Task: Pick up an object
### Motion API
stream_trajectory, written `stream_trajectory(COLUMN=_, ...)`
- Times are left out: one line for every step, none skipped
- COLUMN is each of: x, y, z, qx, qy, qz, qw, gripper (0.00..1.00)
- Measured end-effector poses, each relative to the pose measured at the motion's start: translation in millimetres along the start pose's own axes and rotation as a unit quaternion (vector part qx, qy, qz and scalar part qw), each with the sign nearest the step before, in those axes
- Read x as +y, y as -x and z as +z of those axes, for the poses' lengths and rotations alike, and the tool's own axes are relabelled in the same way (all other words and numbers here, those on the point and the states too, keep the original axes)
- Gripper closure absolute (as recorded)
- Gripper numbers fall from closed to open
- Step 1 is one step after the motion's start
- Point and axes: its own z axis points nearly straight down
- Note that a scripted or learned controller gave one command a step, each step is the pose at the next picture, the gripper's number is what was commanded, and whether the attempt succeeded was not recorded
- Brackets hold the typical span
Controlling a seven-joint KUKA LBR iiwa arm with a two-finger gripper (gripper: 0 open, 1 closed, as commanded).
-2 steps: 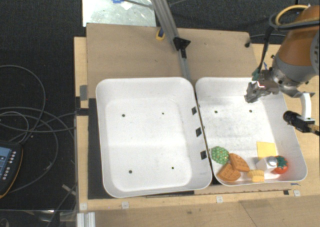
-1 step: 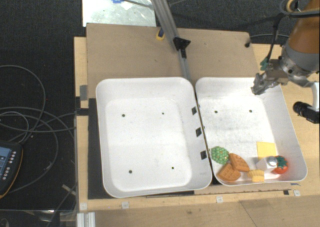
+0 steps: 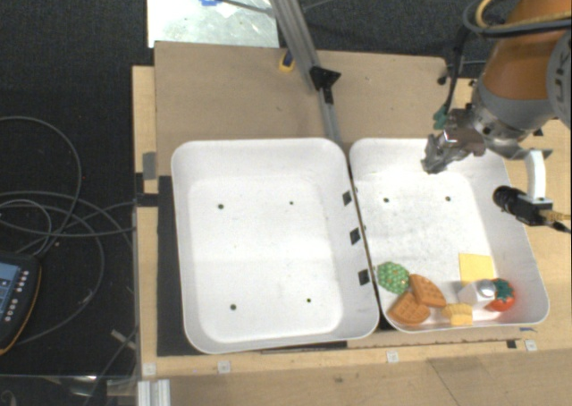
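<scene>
White shallow right bin holds small toys heaped in its near corner, likely slid there: green piece, orange waffles, yellow square. Gripper hovers far off; fingers' state unclear.

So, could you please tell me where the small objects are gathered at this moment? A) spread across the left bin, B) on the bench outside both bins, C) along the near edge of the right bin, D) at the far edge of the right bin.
C: the green piece, orange pieces and yellow block cluster at the near edge of the right bin.
</scene>
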Motion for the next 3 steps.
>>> stream_trajectory(x=-4.0, y=-52.8, z=9.3, qx=0.0, qy=0.0, qz=0.0, qw=1.0, gripper=1.0)
stream_trajectory(x=-4.2, y=-99.5, z=5.0, qx=0.0, qy=0.0, qz=0.0, qw=1.0, gripper=1.0)
stream_trajectory(x=-7.7, y=-156.2, z=11.9, qx=0.0, qy=0.0, qz=0.0, qw=1.0, gripper=1.0)
